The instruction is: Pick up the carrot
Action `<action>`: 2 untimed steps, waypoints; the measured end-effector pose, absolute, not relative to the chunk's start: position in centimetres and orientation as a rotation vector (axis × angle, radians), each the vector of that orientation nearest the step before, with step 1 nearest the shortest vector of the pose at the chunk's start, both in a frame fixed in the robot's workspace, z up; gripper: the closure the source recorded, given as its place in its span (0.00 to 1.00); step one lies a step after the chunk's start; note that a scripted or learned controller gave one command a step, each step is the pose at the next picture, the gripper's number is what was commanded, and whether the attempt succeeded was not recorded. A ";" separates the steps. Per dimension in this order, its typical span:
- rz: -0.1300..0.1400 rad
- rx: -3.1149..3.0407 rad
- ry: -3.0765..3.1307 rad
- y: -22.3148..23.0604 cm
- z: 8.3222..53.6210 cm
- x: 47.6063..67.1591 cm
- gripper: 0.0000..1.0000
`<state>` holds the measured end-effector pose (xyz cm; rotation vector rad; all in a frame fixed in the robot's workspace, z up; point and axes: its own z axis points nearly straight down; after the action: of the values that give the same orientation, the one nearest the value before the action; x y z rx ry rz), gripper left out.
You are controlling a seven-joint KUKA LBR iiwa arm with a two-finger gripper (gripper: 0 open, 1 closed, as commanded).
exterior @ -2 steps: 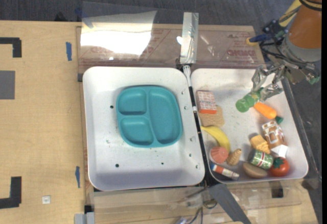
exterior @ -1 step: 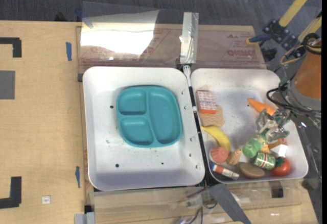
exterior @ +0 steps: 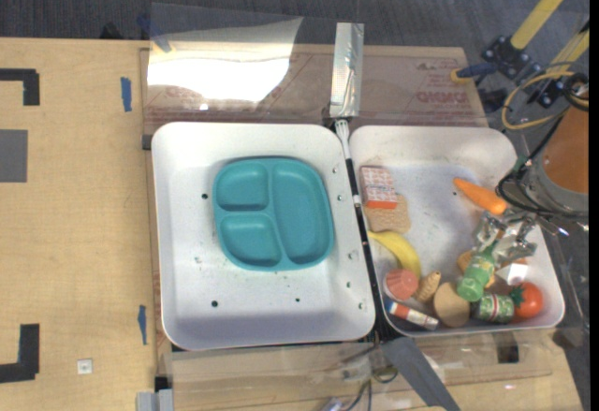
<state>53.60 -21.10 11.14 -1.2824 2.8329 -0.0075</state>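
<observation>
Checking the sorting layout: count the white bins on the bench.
2. The left bin holds a teal divided plate; the right bin holds the carrot and other toy food.

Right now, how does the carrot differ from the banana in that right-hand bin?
The carrot is orange and straight, tapering to a point; the banana is yellow and curved. The carrot lies near the bin's right side, just beside the gripper, while the banana lies toward the left side, next to a red-and-white packet. The carrot looks a little shorter than the banana. Both rest flat on the floor of the right bin.
</observation>
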 end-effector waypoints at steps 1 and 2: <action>-0.009 -1.321 2.833 -11.7 20.8 54.6 1.00; -0.006 -1.752 2.598 -15.6 23.2 56.5 1.00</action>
<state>56.50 -15.56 23.17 -1.7519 2.5983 -0.0055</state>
